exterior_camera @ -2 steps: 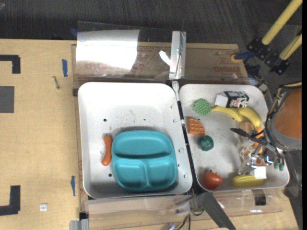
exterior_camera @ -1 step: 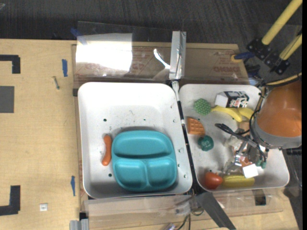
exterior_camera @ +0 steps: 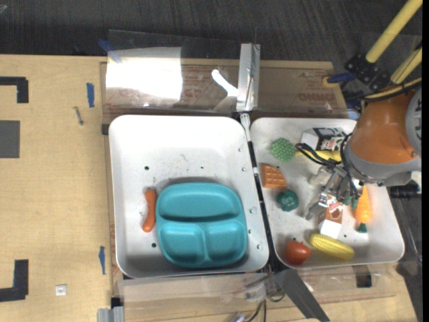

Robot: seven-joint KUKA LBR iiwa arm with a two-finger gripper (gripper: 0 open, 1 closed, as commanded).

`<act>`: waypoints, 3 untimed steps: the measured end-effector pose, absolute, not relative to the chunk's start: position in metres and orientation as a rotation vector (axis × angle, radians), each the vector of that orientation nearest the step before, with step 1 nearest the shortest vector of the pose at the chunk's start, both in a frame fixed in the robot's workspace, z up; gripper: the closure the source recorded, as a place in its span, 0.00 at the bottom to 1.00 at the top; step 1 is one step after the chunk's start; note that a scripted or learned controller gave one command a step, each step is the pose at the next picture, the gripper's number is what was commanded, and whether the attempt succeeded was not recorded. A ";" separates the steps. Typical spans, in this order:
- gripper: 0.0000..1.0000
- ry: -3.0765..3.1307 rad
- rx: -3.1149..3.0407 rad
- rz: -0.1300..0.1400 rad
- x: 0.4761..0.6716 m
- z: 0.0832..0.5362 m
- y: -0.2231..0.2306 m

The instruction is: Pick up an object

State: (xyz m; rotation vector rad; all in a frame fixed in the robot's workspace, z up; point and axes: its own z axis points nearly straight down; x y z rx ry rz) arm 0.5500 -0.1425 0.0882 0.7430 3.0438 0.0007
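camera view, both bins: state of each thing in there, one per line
teal tray: lying flat in left bin, right way up
orange sausage: lying beside the tray's left edge
green waffle piece: flat in right bin
orange waffle: flat in right bin
corn cob: on its side near the front wall
tomato: resting by the corn
carrot: lying under the arm
gripper: lowered into right bin

I see left bin (exterior_camera: 127, 139) as landmark | teal divided tray (exterior_camera: 200, 223) inside it, near its front wall | orange sausage toy (exterior_camera: 149, 210) touching the tray's left edge | clear plastic sheet (exterior_camera: 144, 79) behind the bin
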 end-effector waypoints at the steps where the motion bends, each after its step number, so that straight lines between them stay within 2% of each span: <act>1: 0.00 3.012 0.861 0.001 0.500 0.088 -0.144; 2: 1.00 3.011 0.857 0.003 0.501 0.099 -0.143; 3: 1.00 3.023 0.813 0.002 0.529 0.222 -0.122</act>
